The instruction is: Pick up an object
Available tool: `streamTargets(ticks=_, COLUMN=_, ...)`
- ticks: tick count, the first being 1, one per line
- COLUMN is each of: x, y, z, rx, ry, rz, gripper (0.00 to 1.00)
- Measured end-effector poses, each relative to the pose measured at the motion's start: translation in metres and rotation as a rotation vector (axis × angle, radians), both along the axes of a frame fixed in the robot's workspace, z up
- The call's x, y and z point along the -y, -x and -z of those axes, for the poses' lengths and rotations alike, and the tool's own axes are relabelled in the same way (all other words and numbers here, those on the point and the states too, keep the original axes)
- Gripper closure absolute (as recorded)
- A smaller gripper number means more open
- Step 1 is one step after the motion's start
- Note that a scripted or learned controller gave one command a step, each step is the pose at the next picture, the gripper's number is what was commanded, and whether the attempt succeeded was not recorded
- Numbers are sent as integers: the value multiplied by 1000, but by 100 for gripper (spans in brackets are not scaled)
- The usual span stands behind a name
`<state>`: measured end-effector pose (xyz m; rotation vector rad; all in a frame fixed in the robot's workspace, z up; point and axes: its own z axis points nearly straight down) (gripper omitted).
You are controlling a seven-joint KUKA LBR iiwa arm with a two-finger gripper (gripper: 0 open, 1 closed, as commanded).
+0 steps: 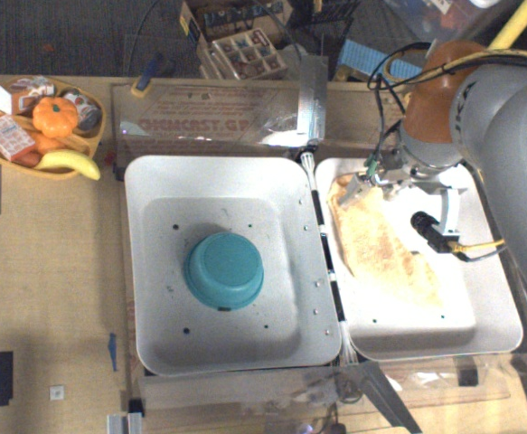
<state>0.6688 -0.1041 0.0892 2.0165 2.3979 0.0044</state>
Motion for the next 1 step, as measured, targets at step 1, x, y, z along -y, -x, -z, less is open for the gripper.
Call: streamTargets(ticks=1, x=-3, y=-2, z=-13, rx=6, ry=0, rz=-4, gripper=100)
